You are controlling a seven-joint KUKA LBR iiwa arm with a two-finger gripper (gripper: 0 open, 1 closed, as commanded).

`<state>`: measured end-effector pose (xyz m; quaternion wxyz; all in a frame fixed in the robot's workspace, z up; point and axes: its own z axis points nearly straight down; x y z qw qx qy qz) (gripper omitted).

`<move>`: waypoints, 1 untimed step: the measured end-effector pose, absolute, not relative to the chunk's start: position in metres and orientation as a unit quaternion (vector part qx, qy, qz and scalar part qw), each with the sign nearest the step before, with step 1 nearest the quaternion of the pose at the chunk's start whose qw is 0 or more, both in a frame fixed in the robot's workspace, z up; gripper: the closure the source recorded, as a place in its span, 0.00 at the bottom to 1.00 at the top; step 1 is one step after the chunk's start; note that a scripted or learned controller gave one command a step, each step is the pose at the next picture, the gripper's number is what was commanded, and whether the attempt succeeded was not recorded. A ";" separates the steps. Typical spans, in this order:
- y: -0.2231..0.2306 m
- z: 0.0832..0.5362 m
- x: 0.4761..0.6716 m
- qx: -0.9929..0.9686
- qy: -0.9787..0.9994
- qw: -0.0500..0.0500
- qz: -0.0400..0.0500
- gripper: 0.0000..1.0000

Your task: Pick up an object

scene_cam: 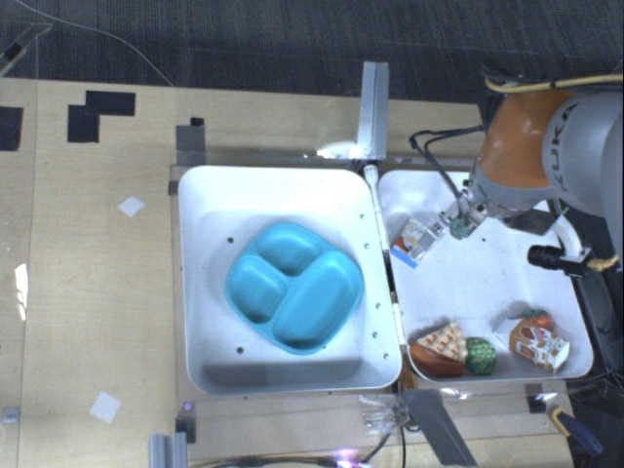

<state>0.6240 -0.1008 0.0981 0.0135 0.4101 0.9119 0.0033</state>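
Small carton [416, 239] seen in right bin [507, 281], upper-left part, near the divider, lying tilted, long axis approx 2–8 o'clock. Gripper [460, 222] is located just beside it at its 2 o'clock; carton lies at 8 o'clock from gripper. Grip state can't be told. Carton not seen held. Other items at bin's 6 o'clock edge: wedge-shaped toy [441, 349], green toy [480, 355], orange-white box [539, 343].

A blue divided dish [293, 287] lay in the left bin [205, 359]. Black tape patches [97, 113] marked the bench [78, 291] at far left, beside a thin cable [97, 32].
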 end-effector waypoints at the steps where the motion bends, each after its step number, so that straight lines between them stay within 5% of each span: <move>1: -0.099 0.098 0.554 0.451 0.892 0.015 0.006 0.00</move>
